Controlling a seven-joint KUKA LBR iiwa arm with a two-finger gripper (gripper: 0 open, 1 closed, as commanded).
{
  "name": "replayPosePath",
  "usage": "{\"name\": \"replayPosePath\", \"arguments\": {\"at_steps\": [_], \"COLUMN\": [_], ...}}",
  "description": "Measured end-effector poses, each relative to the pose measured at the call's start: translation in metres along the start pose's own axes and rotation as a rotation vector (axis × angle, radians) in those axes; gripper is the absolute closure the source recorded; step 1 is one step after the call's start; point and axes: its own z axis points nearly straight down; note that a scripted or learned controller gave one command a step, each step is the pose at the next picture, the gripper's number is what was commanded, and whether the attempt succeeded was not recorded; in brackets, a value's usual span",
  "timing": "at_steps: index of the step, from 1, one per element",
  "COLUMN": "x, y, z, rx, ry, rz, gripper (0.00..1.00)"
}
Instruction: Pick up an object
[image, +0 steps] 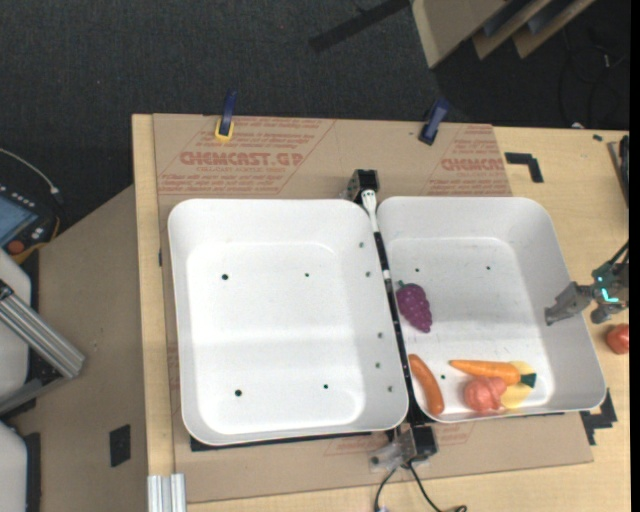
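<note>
Gripper (572, 303) hovers at right white plastic bin's (560, 250) rim; can't tell finger state. Risk: long orange carrot (484, 369), pink lumpy toy (482, 396) & yellow piece (514, 398) sit touching in the corner, so fingers may snag two or slip.

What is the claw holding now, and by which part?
Nothing: the grey metal claw sits at the right white plastic bin's right rim, with no object between its fingers.

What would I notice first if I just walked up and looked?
Probably the bright toy food in the right bin: purple grapes by its left wall, and a carrot near the front with a pink piece just below it. Then the tool, poking in over the right bin's right edge.
</note>
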Motion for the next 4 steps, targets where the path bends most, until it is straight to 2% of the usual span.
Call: {"name": "replayPosePath", "arguments": {"at_steps": [1, 2, 3, 4], "x": [0.039, 0.036, -0.003, 0.0], "y": [0.107, 0.103, 0.073, 0.045], "z": [0.001, -0.009, -0.074, -0.07], "rx": [-0.009, -0.006, -0.009, 0.001], "ry": [-0.003, -0.003, -0.007, 0.0], "rz": [-0.008, -0.003, 0.003, 0.0], "gripper": [0.0, 1.0, 1.0, 1.0]}}
